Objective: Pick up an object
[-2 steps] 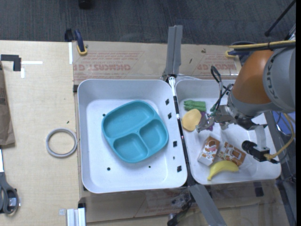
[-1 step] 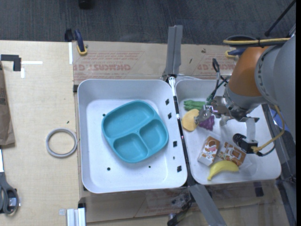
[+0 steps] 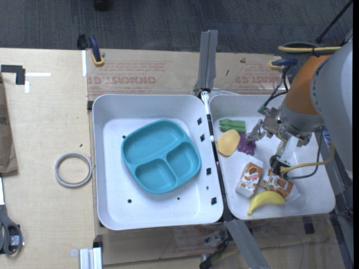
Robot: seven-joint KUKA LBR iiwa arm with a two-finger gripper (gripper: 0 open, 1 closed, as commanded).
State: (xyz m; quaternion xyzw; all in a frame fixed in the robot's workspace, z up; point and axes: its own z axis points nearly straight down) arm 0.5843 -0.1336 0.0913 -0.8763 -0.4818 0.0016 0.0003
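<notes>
Whether the gripper (image 3: 272, 149) is spread or closed cannot be told from this overhead angle; its parts are a small grey and white cluster below the wrist, and nothing can be seen held in it. It hangs over the right bin (image 3: 321, 202), above the bare floor between the purple piece (image 3: 245, 145) on its left and the two small boxes below it. The arm (image 3: 331, 88) enters from the right and covers that bin's upper right corner. The right bin holds six things, all in its left and lower part. A green piece (image 3: 233, 125) lies near the top, with a round yellow piece (image 3: 228, 143) below it by the left wall and the purple piece touching the yellow one. A white carton (image 3: 249, 179) lies lower down, a brown box (image 3: 276, 184) just beside it, and a banana (image 3: 265, 200) against the near wall, touching both boxes. Bare floor shows in the bin's right half, under the arm. The left bin (image 3: 102, 167) holds one teal plate (image 3: 161, 156) with three compartments, set near the middle with white floor all around it. The two bins meet along a shared inner edge. On the bench (image 3: 45, 111) to the left lie one grey ring (image 3: 73, 169) and one pair of scissors (image 3: 9, 237), well apart from the bins.
</notes>
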